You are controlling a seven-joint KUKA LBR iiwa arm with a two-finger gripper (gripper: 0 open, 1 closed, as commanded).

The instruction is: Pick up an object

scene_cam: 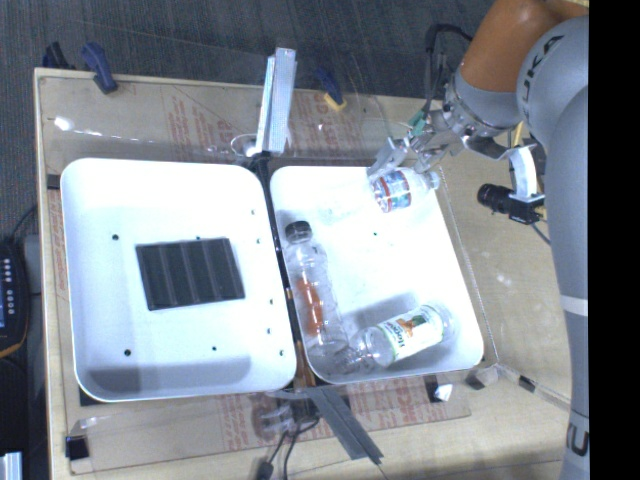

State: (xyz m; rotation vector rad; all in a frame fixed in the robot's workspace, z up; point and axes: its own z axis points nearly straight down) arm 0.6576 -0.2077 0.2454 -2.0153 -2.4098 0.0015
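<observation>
Down at the near edge of the desk (520,408), the right bin (455,268) carries two clear bottles. One bottle with a white label (405,335) lies on its side in the bin's near corner. Another, a black-capped bottle (308,286), lies along the left wall, cap pointing away, its base close to the labelled one. Left bin (100,218) next door has a dark ribbed mat (190,273) lying flat. Farther back, over the right bin's far corner, the tool (412,163) hangs at the arm's (530,58) end with a small bottle (391,189) just beneath and touching it, apparently gripped between the fingers, well apart from the two lying bottles.
</observation>
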